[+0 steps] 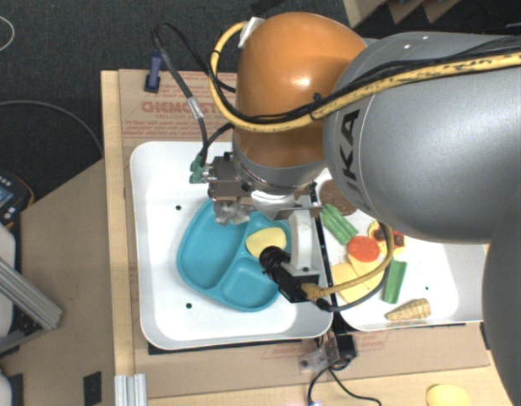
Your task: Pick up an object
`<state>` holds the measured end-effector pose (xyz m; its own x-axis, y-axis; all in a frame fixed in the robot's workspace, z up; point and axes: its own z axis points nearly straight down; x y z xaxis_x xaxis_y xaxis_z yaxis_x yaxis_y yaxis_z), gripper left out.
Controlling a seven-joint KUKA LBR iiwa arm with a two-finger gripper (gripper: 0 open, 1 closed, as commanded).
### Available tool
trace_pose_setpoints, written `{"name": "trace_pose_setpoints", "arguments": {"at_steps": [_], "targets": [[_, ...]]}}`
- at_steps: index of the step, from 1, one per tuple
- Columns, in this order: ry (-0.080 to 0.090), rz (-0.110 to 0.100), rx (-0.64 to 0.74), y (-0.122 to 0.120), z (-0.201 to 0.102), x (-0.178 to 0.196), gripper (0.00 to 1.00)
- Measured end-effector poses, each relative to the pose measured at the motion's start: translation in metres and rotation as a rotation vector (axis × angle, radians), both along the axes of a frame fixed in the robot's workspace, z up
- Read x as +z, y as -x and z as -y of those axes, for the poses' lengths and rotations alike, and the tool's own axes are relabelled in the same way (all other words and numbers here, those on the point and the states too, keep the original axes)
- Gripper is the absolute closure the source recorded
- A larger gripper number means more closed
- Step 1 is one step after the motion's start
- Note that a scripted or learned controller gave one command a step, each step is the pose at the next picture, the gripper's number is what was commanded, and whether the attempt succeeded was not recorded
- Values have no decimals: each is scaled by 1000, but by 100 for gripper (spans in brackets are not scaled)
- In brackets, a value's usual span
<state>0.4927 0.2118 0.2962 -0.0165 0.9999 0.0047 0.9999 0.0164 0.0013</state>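
You have the arm (430, 134) reaching in over the left bin (155, 227), its wrist so low over the blue dish (211, 256) that the orange band and flange hide the gripper; whether the claw is open, closed or gripping something, you cannot tell from here. The likeliest target is that blue dish, lying in the middle of the left bin with a yellow piece (265, 241) resting on its right-hand side, just under the wrist. The right bin (442, 299) holds the other candidates: a green stick (337, 225), an orange-red piece (363, 248), a second green piece (394, 281) and a ridged tan cone (409, 311), all well apart from the dish. If the dish is what you mean to take, judge it a poor thing to pinch flat: it is broad and shallow, so aim for its raised rim or the divider between its hollows, with one finger either side. Close fully before lifting, then rise straight and slowly; a dish caught by one edge will likely tip and may shed the yellow piece or slide free. Mind the cable (362, 282) looping beside the wrist, which could snag the bin wall between the two bins. Confirm the grip only once the dish clears the bin floor.
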Motion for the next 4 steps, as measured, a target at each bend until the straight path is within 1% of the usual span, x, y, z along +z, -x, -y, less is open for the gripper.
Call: {"name": "trace_pose_setpoints", "arguments": {"at_steps": [1,2,3,4], "targets": [[-4,17,-12,-12,-14,169,100],[9,-10,-21,2,30,79,100],[9,-11,-21,-43,45,-26,100],[-1,10,-12,-25,15,97,100]]}}
